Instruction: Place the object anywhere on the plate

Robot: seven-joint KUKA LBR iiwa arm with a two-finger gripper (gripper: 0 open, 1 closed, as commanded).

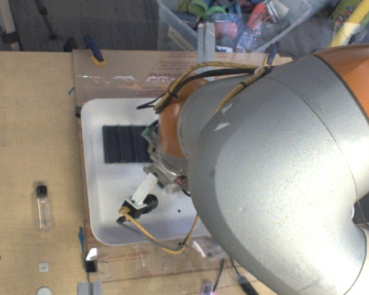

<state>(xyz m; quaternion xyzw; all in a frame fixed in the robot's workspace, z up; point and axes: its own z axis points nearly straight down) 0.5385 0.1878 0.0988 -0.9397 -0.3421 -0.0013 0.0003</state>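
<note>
Grey arm point(283, 177) looms nearest, covering my view's right | gripper point(166, 174) tucked beneath, I cannot tell its state | black ribbed slab point(124, 144) flat in white bin point(104, 226), just left of gripper | tan bench point(24, 134), glass vial point(43, 206) well left, clear toy tubs point(234, 17) behind | slab dark, rectangular, ridged.

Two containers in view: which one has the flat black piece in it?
The shallow white bin on the bench: the black ribbed slab lies flat on its floor. The clear tub behind the bench holds a jumble of colourful items instead.
</note>
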